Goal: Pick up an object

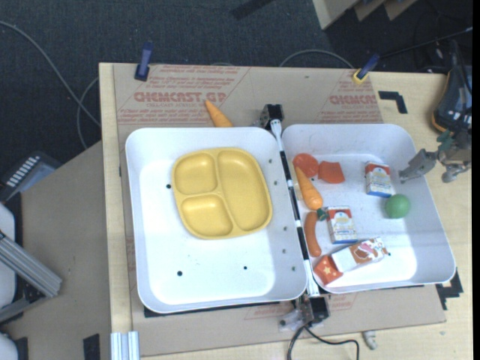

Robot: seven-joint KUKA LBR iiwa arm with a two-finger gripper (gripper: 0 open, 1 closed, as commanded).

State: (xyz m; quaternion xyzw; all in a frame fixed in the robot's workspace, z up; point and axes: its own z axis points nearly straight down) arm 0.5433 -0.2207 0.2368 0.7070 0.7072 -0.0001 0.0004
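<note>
The hand [433,165], whose opening I cannot tell, hovers at the right bin's [420,265] right rim, the green ball [397,206] nearest, down-left.

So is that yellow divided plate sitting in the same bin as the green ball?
No, the yellow plate lies in the left bin, the green ball in the right bin.

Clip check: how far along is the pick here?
Done: nothing lifted; the green ball, carrot and cartons lie in the right bin. In hand: the gripper sits at that bin's right edge, holding nothing. Left: descend, grasp, lift.
</note>
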